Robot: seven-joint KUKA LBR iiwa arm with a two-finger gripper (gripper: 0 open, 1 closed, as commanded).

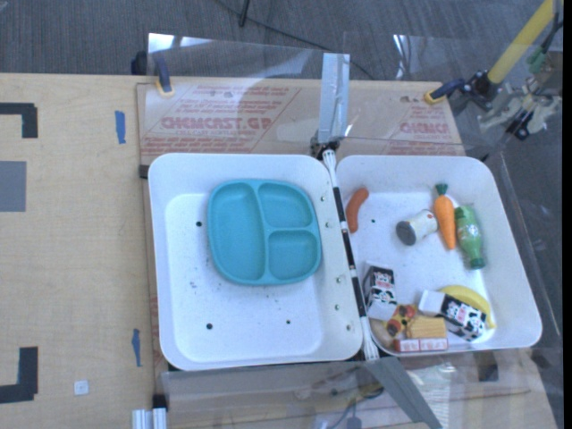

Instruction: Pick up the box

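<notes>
Two small black-and-white cow-print boxes lie in the right bin [518, 266]. One box [381, 290] stands near the bin's left wall, toward the front. The other box [465, 317] lies at the front right, against a banana [474, 298]. A flat yellow box with a red edge [424, 331] rests at the front rim between them, beside a small heap of coloured toy food [399, 322].
The right bin also holds a red sausage [356, 209], a grey-ended can [416, 229], a carrot [444, 218] and a green bottle [469, 236]. A teal divided plate [265, 231] lies in the left bin [179, 266]. A yellow pole [527, 29] and clamp gear stand at the top right.
</notes>
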